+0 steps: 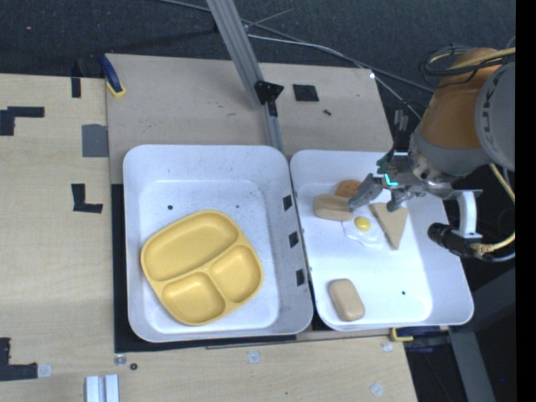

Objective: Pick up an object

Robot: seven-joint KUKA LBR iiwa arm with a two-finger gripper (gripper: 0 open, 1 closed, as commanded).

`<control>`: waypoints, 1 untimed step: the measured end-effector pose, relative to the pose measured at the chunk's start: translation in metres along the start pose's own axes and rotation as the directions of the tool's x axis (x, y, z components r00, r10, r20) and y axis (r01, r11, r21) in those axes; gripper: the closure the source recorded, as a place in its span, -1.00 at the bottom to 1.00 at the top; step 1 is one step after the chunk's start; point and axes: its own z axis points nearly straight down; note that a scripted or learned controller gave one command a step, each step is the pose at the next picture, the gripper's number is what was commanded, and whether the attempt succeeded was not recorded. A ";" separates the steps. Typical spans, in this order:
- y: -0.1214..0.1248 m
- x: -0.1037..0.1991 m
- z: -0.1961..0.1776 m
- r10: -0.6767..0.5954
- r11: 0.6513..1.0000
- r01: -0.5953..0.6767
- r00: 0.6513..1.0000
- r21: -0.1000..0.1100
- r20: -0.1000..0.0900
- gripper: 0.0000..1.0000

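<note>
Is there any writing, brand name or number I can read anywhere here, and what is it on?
None can be read.
Grey and orange robot arm: a dark mark at its right edge, cut off and blurred.
Yellow divided plastic tray, two shallow white bins: no text.

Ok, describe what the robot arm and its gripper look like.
The arm is bulky and rounded, grey with a broad orange band above the wrist. The gripper is a small dark grey metal piece with two thin fingers and a tiny teal light glowing at its base. A white bracket and black and yellow cables hang off the wrist.
</note>
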 end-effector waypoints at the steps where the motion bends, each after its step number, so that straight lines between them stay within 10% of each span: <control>1: 0.001 0.000 -0.001 0.000 1.000 0.000 1.000 -0.004 0.001 -1.00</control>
